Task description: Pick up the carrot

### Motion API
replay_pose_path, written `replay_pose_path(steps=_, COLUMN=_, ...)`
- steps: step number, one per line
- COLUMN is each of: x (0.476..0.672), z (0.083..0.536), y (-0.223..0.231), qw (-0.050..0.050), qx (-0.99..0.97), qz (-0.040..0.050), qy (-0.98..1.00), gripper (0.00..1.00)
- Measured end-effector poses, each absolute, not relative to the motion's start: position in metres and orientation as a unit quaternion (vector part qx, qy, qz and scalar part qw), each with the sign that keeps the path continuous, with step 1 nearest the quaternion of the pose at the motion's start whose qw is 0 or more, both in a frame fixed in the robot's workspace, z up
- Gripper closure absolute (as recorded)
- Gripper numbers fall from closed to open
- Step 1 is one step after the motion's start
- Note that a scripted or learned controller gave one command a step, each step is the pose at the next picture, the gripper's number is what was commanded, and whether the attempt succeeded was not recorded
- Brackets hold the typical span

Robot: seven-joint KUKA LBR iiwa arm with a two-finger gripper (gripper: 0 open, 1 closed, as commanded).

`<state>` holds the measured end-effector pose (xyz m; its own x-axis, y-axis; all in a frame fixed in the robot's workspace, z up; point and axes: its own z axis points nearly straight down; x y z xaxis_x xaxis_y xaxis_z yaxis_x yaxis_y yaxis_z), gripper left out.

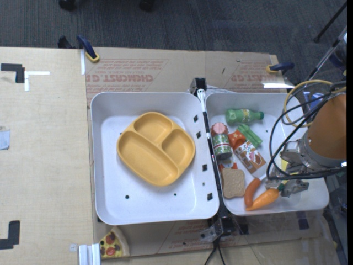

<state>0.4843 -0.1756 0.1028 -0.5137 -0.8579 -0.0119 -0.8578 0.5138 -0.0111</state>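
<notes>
gripper (291, 187) sits at the carrot (263, 199) tip in the right bin (314, 203); finger state unclear. best to centre over the carrot before closing.

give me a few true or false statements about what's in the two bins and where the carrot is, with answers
1. The yellow divided plate lies in the left bin. True.
2. The carrot sits on the yellow plate. False: it lies in the right bin, near that bin's front edge.
3. The slice of bread lies to the left of the carrot in the camera view. True.
4. The green bottle stands upright at the front of the right bin. False: it lies on its side near the back of the bin.
5. The gripper is over the left bin. False: it is at the right bin, close beside the carrot's leafy end.
</notes>
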Motion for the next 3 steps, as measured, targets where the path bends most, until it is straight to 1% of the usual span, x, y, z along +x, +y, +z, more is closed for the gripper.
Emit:
replay_pose_path(steps=1, x=0.483, z=0.102, y=-0.176, qw=0.005, qx=-0.493, qz=-0.0002, qy=0.870, gripper=0.00)
replay_pose_path(steps=2, x=0.480, z=0.092, y=-0.137, qw=0.002, qx=-0.383, qz=-0.0003, qy=0.924, gripper=0.00)
replay_pose_path(steps=3, x=0.483, z=0.102, y=-0.136, qw=0.005, qx=-0.385, qz=-0.0012, qy=0.923, gripper=1.00)
